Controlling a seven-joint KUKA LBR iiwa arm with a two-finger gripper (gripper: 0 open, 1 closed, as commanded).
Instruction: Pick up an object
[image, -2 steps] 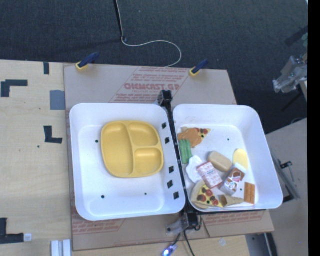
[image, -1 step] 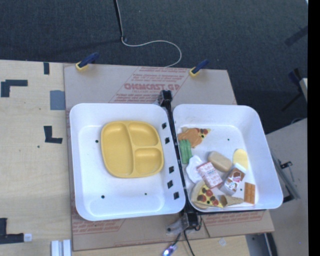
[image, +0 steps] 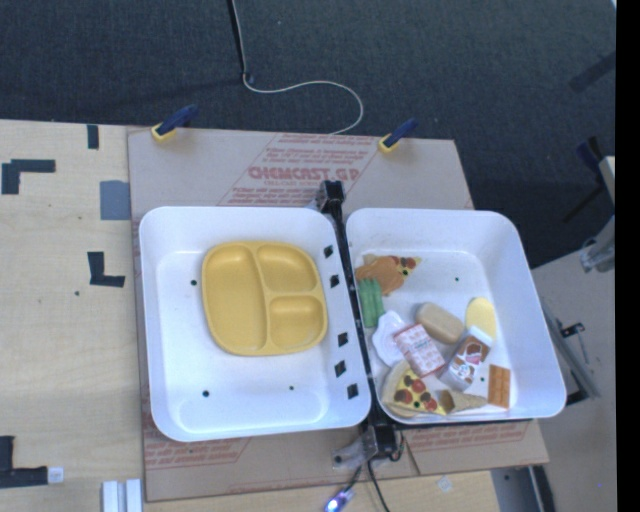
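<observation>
Toy food items (image: 440, 355) piled in right bin (image: 520, 300); yellow 3-section tray (image: 265, 297) in left bin (image: 165, 330).

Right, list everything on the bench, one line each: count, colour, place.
bins: two, white, side by side on a cardboard sheet.
plate: one, yellow, three compartments, in the left bin.
pizza slice: one, yellow with red spots, right bin's near edge.
bread: one, tan, middle of the right bin.
green piece: one, by the divider in the right bin.
packet: one, white and red, beside the bread.
clamps: two, blue and yellow, on the cardboard's far edge.
cable: one, white, on the dark floor beyond.
</observation>
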